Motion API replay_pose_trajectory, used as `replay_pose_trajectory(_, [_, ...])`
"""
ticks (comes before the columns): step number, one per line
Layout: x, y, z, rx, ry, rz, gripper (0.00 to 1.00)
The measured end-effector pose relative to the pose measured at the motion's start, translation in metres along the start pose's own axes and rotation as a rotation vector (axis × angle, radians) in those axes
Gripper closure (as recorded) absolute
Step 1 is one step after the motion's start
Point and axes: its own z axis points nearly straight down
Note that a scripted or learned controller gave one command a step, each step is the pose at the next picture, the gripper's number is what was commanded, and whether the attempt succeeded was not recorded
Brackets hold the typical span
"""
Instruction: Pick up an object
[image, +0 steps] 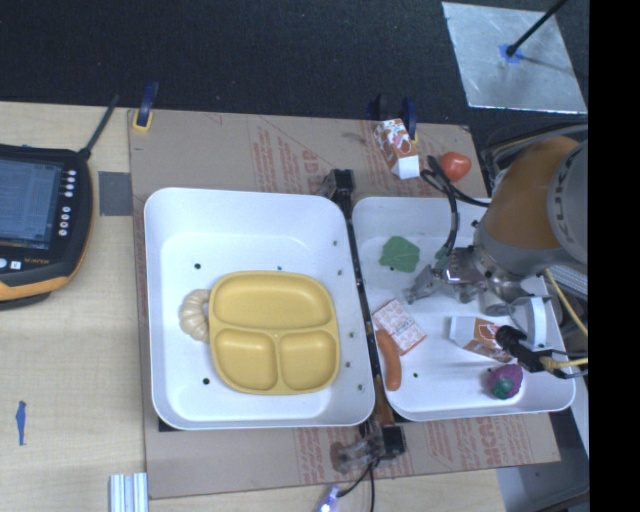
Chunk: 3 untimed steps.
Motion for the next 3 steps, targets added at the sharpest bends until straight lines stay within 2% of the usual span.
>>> replay_pose_trajectory(1, [0.023, 0.069, -0.002, -0.005, 0.0, 0.003, 0.0])
replay_pose_trajectory(2, [0.011, 0.084, -0.002, -0.005, 0.0, 0.002, 0.0])
replay_pose_trajectory(3, [0.03, 0.083, -0.002, -0.002, 0.0, 0.002, 0.0])
